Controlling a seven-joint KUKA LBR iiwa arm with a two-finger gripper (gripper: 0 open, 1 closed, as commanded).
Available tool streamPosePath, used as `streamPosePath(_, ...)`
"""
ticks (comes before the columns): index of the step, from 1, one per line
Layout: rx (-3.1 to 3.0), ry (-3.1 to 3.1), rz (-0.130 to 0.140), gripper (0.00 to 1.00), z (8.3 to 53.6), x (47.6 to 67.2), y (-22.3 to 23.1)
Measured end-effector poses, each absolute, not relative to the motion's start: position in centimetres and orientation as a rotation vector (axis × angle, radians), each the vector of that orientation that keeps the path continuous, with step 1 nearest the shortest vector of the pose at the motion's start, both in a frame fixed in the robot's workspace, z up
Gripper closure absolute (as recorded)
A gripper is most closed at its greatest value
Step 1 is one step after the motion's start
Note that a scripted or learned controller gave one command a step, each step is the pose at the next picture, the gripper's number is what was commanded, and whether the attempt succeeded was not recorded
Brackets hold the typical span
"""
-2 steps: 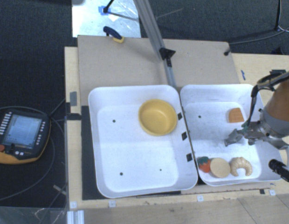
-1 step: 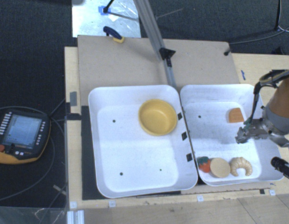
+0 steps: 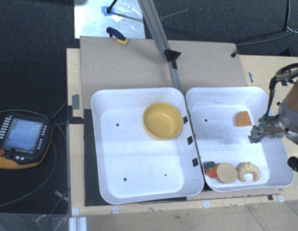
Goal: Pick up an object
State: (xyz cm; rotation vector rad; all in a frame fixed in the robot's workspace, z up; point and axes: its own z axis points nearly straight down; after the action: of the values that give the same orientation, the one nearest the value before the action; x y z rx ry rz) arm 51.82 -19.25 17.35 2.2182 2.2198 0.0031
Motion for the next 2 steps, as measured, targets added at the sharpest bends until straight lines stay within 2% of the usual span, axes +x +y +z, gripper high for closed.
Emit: streamPosePath(2,2.217,2.219,0.004,1.0,27.2,51.3,-19.0)
